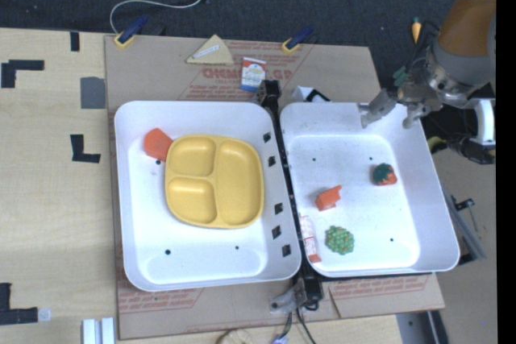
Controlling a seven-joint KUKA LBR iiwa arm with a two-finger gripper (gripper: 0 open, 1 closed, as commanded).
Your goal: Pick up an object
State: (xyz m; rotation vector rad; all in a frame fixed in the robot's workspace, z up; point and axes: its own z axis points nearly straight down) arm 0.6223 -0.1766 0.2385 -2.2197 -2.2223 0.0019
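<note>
The cardboard sheet (355,306) underlies both white bins (129,197); the hand (391,110) hangs open, holding nothing.

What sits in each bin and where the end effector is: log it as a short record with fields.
left bin: yellow tray with three compartments; orange piece beside its upper-left corner
right bin: green-and-red toy, orange toy, green clump, all apart
end effector: at the right bin's upper-right rim, holding nothing
task state: nothing picked up yet
</note>
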